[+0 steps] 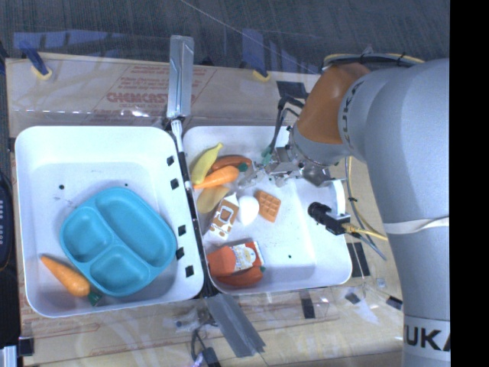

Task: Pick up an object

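Two carrots — one per bin [30, 205] (one blue tray [118, 239]) — gripper [269, 168] grip state unclear.

The grey arm with its orange band reaches from the right over the right shallow white bin [325, 270]. Its two-finger gripper [269, 170] sits low beside an orange plastic carrot [218, 178] and a yellow banana [205, 161]. Nearby lie a white egg [248, 209], a tan waffle piece [268, 205] and an orange-red labelled pouch [235, 264]. The left white bin [46, 147] bears a blue compartment tray [118, 239] and a second orange carrot [66, 276].
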Available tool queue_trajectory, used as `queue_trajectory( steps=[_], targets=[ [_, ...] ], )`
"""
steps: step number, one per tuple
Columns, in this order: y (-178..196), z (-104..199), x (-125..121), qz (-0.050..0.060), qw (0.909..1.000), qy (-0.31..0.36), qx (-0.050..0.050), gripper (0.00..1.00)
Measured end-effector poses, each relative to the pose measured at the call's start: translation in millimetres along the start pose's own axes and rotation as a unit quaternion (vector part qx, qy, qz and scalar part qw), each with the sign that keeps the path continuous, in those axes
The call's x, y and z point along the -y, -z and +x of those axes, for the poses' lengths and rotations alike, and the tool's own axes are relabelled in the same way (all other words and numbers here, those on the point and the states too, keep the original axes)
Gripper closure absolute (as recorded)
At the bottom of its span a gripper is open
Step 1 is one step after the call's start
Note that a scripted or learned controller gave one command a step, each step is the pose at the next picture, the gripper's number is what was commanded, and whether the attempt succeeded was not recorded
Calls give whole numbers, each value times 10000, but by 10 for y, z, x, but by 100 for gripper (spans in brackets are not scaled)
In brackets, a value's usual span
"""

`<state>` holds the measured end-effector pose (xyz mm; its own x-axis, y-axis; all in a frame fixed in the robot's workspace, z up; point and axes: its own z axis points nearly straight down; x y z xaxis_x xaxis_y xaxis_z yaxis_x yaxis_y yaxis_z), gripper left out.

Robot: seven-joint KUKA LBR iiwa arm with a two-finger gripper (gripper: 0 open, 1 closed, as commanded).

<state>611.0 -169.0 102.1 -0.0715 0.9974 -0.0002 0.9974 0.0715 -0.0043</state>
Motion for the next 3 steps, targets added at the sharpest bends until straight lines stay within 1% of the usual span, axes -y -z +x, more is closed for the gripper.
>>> queue_trajectory(
  steps=[1, 2, 3],
  targets=[
    [-112, 231, 590, -1, 9997, 231, -6, 0],
    [-10, 223, 584, -4, 9997, 252, -2, 100],
    [1052, 1201, 346, -58, 9998, 168, -12, 100]
  ],
)
